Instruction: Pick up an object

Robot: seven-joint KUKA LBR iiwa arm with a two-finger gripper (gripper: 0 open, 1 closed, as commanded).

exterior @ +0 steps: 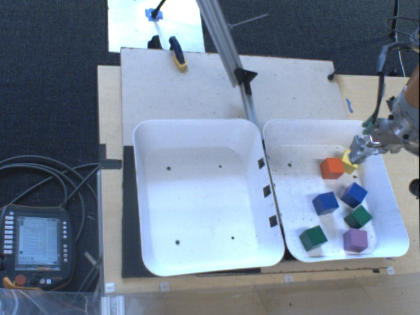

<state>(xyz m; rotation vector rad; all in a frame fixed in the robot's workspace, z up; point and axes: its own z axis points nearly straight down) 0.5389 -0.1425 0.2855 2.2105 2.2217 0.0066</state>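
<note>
Yellow block point(350, 162) directly under end effector point(359, 151), beside orange block point(332, 168); grasp state indiscernible.

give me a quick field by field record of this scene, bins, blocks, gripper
left bin: white, shallow, no blocks in it
right bin: white, shallow, holds all seven blocks
orange block: upper part of right bin
yellow block: just right of orange block, partly covered by the gripper
blue blocks: one at, one at
green blocks: one at, one at
purple block: near front right corner
gripper: low over yellow block, finger state unclear
teach pendant: off the bench, far left
</note>
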